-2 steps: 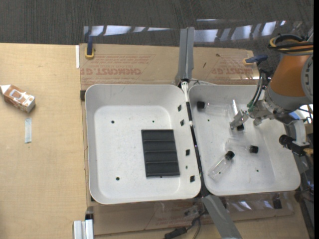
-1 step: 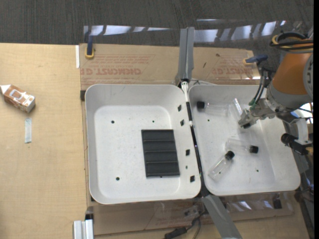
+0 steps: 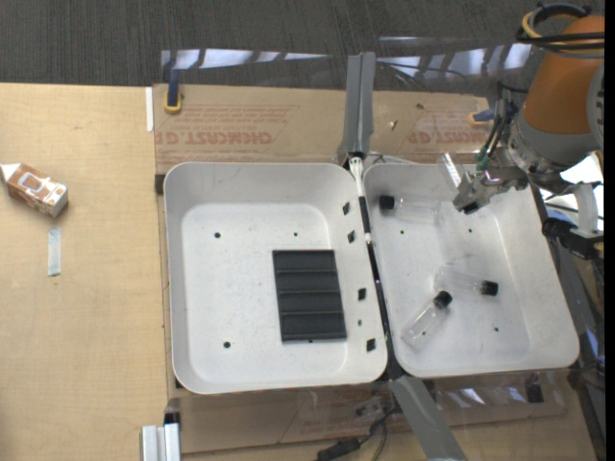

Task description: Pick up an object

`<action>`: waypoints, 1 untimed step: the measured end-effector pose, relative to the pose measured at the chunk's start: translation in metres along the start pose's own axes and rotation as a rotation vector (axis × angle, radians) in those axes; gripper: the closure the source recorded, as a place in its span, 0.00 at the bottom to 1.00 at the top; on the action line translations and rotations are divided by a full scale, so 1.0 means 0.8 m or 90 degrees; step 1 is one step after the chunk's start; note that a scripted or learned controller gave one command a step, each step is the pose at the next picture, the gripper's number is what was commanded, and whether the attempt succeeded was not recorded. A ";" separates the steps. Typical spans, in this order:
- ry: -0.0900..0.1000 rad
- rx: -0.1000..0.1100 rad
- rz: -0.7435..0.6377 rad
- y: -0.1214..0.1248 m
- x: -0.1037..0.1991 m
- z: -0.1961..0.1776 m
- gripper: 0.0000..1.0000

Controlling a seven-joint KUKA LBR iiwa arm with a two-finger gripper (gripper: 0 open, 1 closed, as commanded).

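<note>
A black ribbed rectangular block (image 3: 309, 295) lies flat in the middle of the left bin (image 3: 192, 219). The right bin (image 3: 538, 353) holds small clear vials with black caps: one (image 3: 386, 202) near its back left corner, one (image 3: 427, 315) lying slanted at the front, one (image 3: 480, 284) near the middle. My gripper (image 3: 464, 188) hangs over the back of the right bin, to the right of the back-left vial and apart from it. Nothing shows in its grasp.
A grey divider rail (image 3: 359, 113) runs between the bins at the back. A small orange-and-white carton (image 3: 36, 189) and a pale strip (image 3: 54, 253) lie on the wooden bench at far left. Brown cardboard (image 3: 250, 123) lies behind the bins. Cables (image 3: 548, 19) loop above the arm.
</note>
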State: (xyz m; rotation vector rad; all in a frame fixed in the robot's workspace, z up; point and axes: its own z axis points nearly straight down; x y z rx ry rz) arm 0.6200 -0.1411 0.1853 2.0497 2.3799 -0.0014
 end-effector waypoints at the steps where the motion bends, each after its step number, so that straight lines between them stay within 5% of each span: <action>1: 0.000 0.000 -0.015 0.053 0.095 -0.051 1.00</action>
